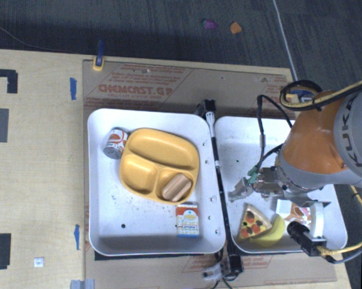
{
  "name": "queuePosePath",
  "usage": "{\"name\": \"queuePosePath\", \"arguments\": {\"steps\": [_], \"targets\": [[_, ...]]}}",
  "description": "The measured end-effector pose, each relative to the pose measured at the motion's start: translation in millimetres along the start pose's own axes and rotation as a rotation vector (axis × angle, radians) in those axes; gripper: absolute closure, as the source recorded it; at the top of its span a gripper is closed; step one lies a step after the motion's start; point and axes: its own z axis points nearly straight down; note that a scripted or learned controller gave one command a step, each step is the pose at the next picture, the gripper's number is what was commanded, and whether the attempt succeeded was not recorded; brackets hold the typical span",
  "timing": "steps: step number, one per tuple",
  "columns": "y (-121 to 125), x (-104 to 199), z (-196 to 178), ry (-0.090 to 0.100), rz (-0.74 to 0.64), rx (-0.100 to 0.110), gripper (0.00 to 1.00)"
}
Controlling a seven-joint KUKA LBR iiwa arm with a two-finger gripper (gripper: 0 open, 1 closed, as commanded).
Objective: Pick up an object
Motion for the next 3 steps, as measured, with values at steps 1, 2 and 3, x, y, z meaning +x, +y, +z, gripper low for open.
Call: {"name": "queuePosePath", "arguments": {"steps": [1, 2, 3], "targets": [[-1.4, -66.5, 68.3, 0.000, 0.002, 0.003, 0.00], [0.6, -66.2, 94.8, 0.002, 0.002, -0.002, 0.00], [0.9, -66.1, 94.9, 0.001, 0.002, -0.004, 0.00]]}}
